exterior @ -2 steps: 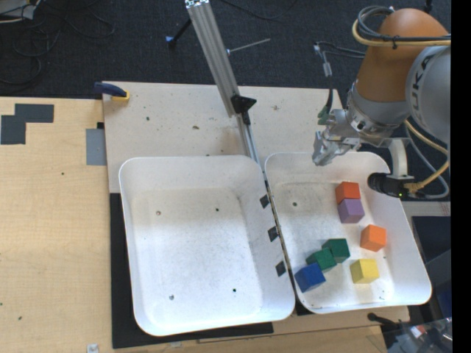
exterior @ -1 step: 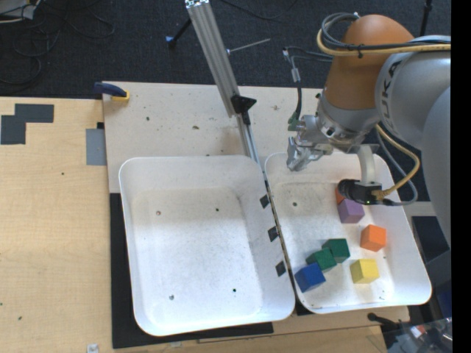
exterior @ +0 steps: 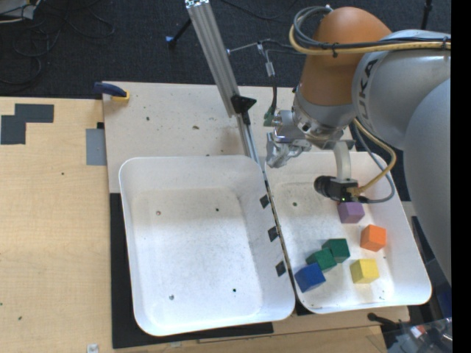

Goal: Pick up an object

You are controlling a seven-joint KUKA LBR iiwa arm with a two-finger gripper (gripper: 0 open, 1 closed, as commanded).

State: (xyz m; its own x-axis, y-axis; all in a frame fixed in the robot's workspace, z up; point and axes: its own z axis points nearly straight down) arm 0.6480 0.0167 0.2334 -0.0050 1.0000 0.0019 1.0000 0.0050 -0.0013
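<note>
Several small blocks lie in the right bin (exterior: 412,289): a purple block (exterior: 351,212), an orange block (exterior: 373,237), two green blocks (exterior: 338,248) (exterior: 321,259) touching each other, a blue block (exterior: 310,276) and a yellow block (exterior: 364,271). My gripper (exterior: 282,151) hangs over the bin's back left corner, well apart from all the blocks, and I see nothing in it. The nearest block, the purple one, is to its right and toward the front.
The left bin (exterior: 129,197) sits beside the right one, with black clips (exterior: 273,232) along their shared rim. A slanted aluminium post (exterior: 218,61) rises just left of the gripper. A black cable plug (exterior: 335,187) hangs above the purple block.
</note>
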